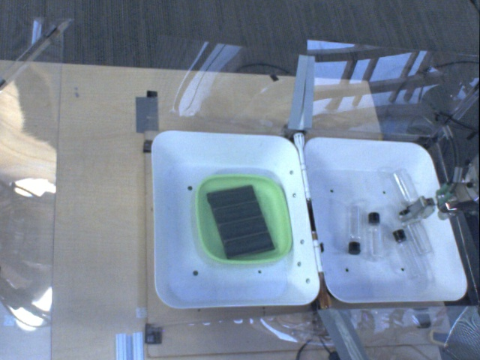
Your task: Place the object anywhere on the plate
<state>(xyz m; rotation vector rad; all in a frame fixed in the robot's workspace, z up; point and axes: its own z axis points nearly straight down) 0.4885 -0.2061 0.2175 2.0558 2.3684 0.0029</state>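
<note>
Risks first, working from the front. Lying flat in the right bin (450, 280): three clear vials with black caps, front vial (353, 235), middle vial (373, 231) and right vial (411, 240), plus a fourth vial (403, 182) further back. Being see-through and round, likely rolling or slipping out of any pinch; being hard to make out against the white floor, likely getting missed or knocked.

Sitting in the left bin (169, 276): green plate (204, 235), carrying a dark block (240, 222) lying flat, slightly turned, well inside the rim. Judging the dark block to be the task's object, so placement looking done already. Risking from here: grabbing it again and dragging it off the plate, or tilting the plate while lifting. If a vial is meant instead, risking dropping it while crossing the divider between the bins, or landing it on the block and having it roll off.

Hovering at the right bin's right edge: gripper (448, 199), with something pale and shiny poking left from it at the right vial's far end. Cannot tell whether open, closed or gripping anything.

Dark block lying well apart from the gripper, off to its left across both bins. Vials lying much nearer, right vial closest.
</note>
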